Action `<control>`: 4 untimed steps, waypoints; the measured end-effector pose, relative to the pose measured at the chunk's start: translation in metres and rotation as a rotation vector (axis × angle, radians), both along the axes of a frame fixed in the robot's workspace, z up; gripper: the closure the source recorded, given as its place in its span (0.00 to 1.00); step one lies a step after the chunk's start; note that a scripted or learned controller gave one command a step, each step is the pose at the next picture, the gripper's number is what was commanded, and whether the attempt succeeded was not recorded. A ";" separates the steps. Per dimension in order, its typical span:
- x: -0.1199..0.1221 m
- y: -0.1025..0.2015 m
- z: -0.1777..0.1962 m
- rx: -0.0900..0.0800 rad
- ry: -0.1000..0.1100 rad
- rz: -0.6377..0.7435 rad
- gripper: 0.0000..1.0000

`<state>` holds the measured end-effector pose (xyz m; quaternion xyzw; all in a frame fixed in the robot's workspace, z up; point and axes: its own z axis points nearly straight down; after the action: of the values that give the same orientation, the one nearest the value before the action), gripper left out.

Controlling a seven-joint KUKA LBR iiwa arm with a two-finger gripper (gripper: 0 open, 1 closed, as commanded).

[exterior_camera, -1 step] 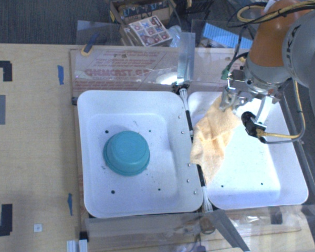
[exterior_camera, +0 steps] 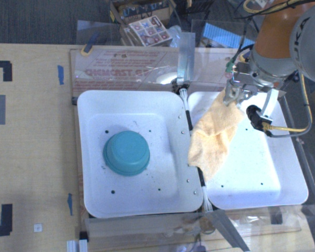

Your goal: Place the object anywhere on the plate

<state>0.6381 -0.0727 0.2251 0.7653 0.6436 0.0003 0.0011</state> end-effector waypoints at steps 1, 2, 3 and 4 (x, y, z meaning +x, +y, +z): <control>-0.033 0.032 0.001 0.001 0.003 0.397 1.00; -0.066 0.067 0.002 0.001 0.002 0.794 1.00; -0.085 0.111 -0.007 0.000 0.001 1.191 1.00; -0.106 0.148 -0.012 0.000 0.000 1.588 1.00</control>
<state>0.5324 0.0753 0.2132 0.0777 0.9970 0.0009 0.0006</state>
